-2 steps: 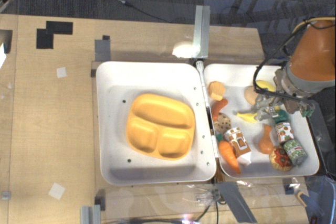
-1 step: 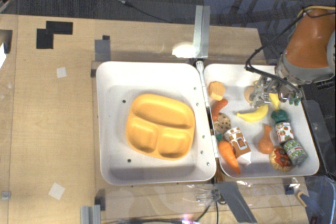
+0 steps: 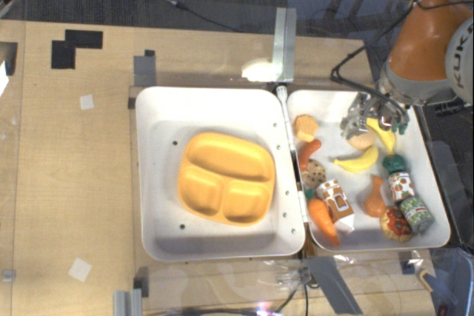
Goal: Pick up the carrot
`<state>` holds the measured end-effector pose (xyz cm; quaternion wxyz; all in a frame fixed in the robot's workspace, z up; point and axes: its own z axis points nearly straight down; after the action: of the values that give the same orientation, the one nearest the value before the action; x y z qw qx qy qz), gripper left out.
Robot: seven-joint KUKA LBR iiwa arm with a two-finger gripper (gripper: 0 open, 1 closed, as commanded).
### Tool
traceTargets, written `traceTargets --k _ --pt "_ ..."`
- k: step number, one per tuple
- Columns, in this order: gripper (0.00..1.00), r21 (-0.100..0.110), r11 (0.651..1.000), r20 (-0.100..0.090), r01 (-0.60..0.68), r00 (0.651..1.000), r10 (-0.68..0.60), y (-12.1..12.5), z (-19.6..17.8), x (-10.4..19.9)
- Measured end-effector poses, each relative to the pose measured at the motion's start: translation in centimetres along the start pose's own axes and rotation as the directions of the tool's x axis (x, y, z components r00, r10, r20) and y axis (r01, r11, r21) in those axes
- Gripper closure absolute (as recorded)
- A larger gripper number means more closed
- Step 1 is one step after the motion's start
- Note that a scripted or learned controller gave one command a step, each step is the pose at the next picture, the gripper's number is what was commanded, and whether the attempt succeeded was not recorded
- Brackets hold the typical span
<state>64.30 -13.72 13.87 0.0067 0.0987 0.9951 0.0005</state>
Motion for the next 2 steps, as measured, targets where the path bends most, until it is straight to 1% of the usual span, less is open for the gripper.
traceTargets --k 1,2 --pt "1.0 -0.001 0.996 -0.003 -0.089 0.996 0.089 4.3 2.9 -1.0" --pt "1.0 -0.006 0.998 0.003 -0.055 0.999 0.055 14.2 -5.3 4.6"
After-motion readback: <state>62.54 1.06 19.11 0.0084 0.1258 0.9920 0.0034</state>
